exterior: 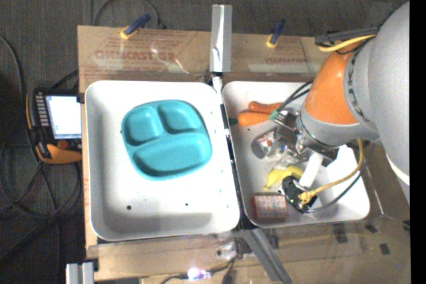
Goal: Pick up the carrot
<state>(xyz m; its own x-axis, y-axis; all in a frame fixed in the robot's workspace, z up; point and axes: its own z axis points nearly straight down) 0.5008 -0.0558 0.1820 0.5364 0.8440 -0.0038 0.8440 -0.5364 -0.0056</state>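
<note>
The arm [363,83] reaches in from the right and hangs over the right bin [359,209], its orange band above the bin's upper middle — a posture that suits a descent into this bin, where the target lies. The left bin [100,209] holds a teal tray [168,138], well apart from the work and no factor in it. The gripper [293,143] sits low amid the clutter at the right bin's centre; whether it is open, closed or gripping anything cannot be told, since wrist hardware and cabling cover it. The carrot [256,119] lies in the right bin's upper left corner, near the dividing wall, with a second orange piece [263,106] just above it — the two could be confused. It sits beside the gripper, not in it. A yellow item [278,176] and a small box [269,207] lie lower in the bin, clear of the carrot. The wall close by leaves little room on that side, in my judgement.
</note>
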